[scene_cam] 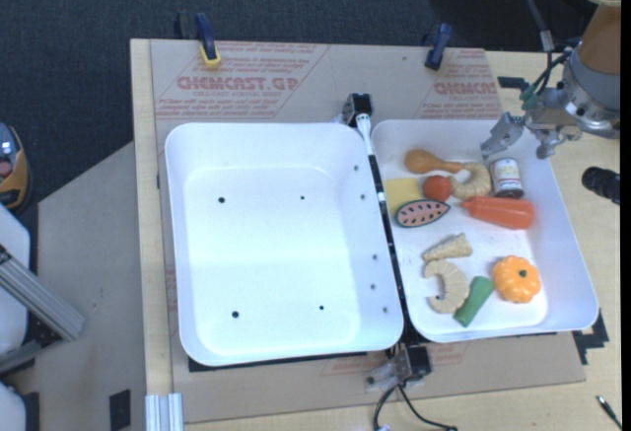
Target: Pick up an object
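The right bin (567,251) holds several toy foods: a tan drumstick (430,161), a red tomato (438,188), a yellow cheese block (400,192), a watermelon slice (421,213), an orange carrot (500,212), a small brown jar (507,177), a beige ring-shaped pastry (474,180), two bread pieces (448,248), a green vegetable (473,302) and an orange pumpkin (517,278). My gripper (521,142) hovers over the bin's far right corner, just above the jar. It is open, with nothing between its fingers.
The left bin (197,222) lies beside the right one, their rims meeting down the middle. Both rest on a cardboard sheet (296,74) held by two clamps (206,37) at the far edge. The arm comes in from the upper right.
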Action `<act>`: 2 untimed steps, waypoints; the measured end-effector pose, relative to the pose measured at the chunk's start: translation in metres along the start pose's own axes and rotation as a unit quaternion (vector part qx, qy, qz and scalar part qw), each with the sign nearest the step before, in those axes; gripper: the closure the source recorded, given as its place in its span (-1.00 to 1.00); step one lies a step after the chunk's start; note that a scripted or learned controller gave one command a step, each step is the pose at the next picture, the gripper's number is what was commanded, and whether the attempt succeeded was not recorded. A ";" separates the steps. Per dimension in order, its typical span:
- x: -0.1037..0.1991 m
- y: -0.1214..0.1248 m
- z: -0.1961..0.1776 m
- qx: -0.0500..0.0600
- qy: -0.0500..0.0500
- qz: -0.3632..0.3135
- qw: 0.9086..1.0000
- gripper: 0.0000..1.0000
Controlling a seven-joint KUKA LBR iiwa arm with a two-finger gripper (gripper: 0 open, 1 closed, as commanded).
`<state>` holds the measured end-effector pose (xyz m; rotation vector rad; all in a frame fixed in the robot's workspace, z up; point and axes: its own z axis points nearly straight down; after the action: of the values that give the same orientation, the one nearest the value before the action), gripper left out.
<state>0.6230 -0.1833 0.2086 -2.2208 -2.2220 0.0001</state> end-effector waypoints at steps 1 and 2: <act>0.047 0.046 0.099 -0.001 0.000 -0.002 1.000 -1.00; 0.046 0.048 0.116 -0.005 -0.002 0.000 1.000 -1.00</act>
<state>0.6707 -0.1375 0.0930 -2.2280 -2.2293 -0.0081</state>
